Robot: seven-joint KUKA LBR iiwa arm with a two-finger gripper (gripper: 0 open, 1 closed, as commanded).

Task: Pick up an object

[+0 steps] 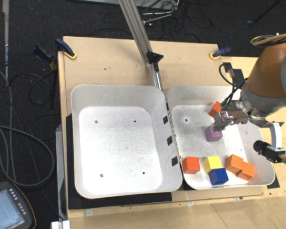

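- You have two white bins side by side on the bench: the left bin (86, 104) and the right bin (190, 113), which carries all the blocks.
- Your arm (271, 80) reaches in from the right and hangs over the upper middle of the right bin.
- The gripper (222, 123) sits directly above and just to the upper right of the purple block (213, 134), so close that its tips seem to meet the block's top edge.
- You cannot tell from this slanted view whether the gripper is spread or pressed together, and nothing shows the purple block actually pinched.
- The move turns on this: the purple block lies just below and slightly left of the tool, so a short drop should bring it in. That is a judgement.
- An orange block (214, 109) sits just behind the gripper, partly hidden; you risk nudging it.
- Along the bin's near edge, well apart from the tool, lie another orange block (191, 164), a yellow block (212, 163), a blue block (219, 176), and two orange blocks (240, 167) touching each other.
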